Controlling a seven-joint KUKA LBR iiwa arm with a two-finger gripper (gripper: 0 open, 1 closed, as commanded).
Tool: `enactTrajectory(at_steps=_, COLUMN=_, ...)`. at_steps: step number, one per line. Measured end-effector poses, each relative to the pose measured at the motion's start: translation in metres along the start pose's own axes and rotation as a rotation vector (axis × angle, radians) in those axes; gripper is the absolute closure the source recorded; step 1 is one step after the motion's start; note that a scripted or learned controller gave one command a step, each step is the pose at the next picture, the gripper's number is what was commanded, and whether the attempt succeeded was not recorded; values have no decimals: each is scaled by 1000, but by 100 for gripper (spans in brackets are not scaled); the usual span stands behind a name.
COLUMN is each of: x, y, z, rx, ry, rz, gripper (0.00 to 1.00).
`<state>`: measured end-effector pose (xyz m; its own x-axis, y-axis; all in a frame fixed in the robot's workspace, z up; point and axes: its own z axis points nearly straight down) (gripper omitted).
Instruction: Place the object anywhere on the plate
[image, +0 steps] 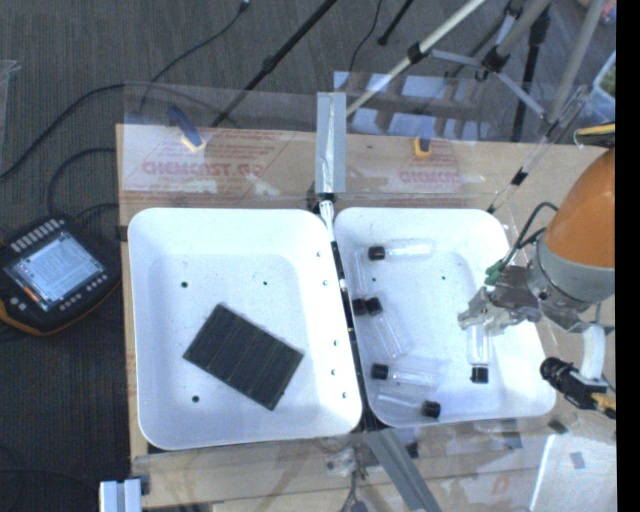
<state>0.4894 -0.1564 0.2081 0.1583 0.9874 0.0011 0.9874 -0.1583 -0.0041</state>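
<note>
A dark rectangular plate (243, 357) lies flat and slightly turned in the left bin (160, 240). Several clear vials with black caps lie in the right bin (500, 235): one at the top (402, 250), one by the left wall (380, 322), two near the front (412, 377) (405, 403). Another vial (478, 352) lies lengthwise with its cap (479, 375) toward the front. My gripper (478, 318) hangs over the right side of the right bin, just above that vial's far end. Whether it touches the vial I cannot tell.
The arm's orange band (595, 215) and grey wrist overhang the right bin's right edge. A ridge (340, 300) divides the two bins. A teach pendant (50, 272) lies off the bench to the left. Clear panels stand behind the bins.
</note>
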Motion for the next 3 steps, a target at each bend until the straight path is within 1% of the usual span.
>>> enactTrajectory(at_steps=1, x=119, y=70, z=-47, rx=0, ry=-2, rz=-123, gripper=100)
enactTrajectory(at_steps=2, x=187, y=110, z=26, rx=0, ry=-4, rz=-270, gripper=100)
enactTrajectory(at_steps=3, x=282, y=136, z=26, rx=-2, ry=-4, rz=-655, gripper=100)
